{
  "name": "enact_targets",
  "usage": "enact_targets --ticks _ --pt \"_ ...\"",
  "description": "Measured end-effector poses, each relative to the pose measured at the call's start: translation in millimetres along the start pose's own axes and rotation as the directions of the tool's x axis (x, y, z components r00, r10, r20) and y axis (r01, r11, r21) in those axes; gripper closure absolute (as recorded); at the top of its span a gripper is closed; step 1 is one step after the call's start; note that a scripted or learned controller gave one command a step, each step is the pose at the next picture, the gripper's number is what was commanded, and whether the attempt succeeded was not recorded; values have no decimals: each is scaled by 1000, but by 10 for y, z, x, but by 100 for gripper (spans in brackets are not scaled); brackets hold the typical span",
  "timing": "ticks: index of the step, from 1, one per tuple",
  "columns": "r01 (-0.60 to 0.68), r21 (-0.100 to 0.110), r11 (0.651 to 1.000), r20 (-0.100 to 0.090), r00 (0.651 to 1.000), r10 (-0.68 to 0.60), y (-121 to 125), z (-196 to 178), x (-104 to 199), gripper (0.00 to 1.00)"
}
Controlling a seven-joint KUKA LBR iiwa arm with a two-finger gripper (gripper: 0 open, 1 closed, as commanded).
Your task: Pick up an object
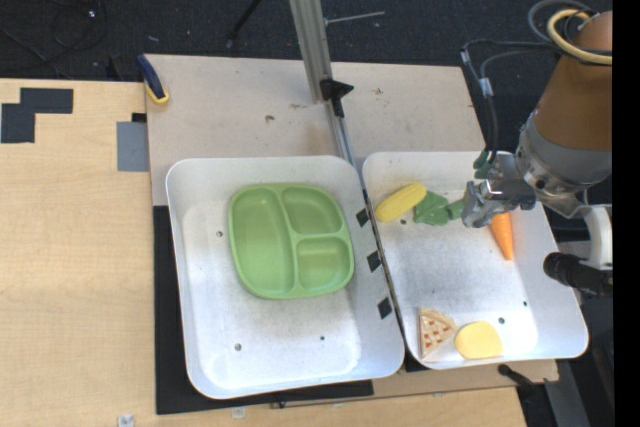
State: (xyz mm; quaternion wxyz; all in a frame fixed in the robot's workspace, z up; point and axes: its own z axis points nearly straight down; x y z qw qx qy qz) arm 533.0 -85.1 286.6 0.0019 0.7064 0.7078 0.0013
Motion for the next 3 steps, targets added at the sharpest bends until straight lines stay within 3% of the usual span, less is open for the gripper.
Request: enact_targets --ticks 1,3 --pt "0 6 1000 -1 1000 0 2 -115 -11 100" --pt "3 9 1000 -2 1000 -3 4 286 1011 100"
